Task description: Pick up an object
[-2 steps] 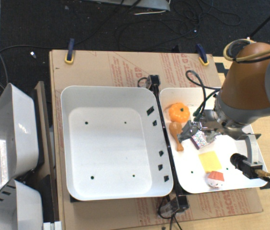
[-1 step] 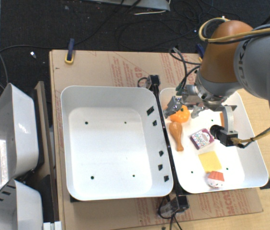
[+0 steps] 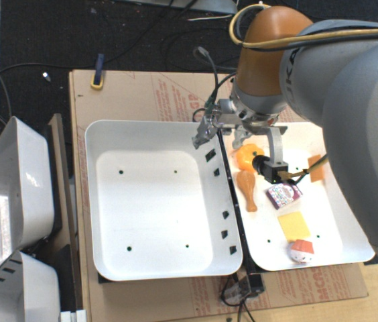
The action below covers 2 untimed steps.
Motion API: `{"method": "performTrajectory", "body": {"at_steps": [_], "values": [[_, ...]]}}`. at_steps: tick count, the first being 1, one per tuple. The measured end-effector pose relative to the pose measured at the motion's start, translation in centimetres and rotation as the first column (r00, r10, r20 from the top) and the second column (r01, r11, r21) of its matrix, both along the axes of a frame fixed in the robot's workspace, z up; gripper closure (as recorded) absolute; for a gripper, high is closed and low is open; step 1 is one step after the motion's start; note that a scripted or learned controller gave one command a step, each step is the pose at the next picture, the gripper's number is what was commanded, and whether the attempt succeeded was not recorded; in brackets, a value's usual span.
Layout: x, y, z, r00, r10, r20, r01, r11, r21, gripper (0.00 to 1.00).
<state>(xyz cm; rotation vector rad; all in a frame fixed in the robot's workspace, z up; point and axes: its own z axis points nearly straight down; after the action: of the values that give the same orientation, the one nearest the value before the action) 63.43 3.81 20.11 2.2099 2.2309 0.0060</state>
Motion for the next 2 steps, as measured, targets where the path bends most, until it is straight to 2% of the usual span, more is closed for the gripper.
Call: {"method": "performTrajectory", "body": {"at_steps": [1,2], "values": [[-6.9,-1.4,6.0,1.000,-0.012,-0.004,0.012,1.000,-0.001,0.00],[-13.5,1.9,16.8,1.000,-0.002,0.002,0.002,1.000,0.000,0.00]]}}
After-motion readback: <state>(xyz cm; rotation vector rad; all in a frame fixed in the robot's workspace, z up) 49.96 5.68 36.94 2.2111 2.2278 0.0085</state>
